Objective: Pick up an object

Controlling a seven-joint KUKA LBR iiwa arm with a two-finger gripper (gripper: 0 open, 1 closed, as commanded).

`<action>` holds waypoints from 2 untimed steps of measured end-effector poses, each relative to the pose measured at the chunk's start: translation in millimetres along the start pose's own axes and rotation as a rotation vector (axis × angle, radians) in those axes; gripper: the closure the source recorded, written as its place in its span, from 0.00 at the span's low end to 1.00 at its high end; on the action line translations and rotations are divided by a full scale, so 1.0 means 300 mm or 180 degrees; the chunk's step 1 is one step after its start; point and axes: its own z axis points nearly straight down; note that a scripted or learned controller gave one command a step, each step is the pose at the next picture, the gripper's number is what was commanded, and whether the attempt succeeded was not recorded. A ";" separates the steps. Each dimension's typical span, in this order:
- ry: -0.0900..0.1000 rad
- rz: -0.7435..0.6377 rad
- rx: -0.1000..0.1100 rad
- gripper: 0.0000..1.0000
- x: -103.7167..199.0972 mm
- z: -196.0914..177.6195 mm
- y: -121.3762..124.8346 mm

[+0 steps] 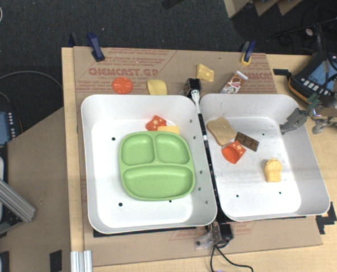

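Note:
The right bin point(304, 169) holds a tan bread-like slice point(221, 130), a dark brown bar point(247, 142), a small red piece point(232, 153) and a yellow piece point(273, 170). A red piece point(155, 123) and a pale yellow piece point(169, 130) lie in the left bin point(100, 152), at the far edge of a green divided plate point(156, 165). My gripper point(292, 122) hangs over the right bin's far right corner, apart from every object; the brown bar is the nearest, well to its left.
On the cardboard behind the bins lie an orange disc point(122, 85), a yellow lump point(156, 87), a yellow wedge point(205, 72), a red-and-white wrapper point(232, 84) and a black item point(192, 86). Blue clamps point(95, 47) point(247, 51) grip the board's far edge.

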 end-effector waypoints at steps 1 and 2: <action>0.0009 0.0002 0.0021 0.00 -0.016 0.413 -0.031; 0.0012 -0.0002 0.0018 0.00 0.142 0.514 -0.157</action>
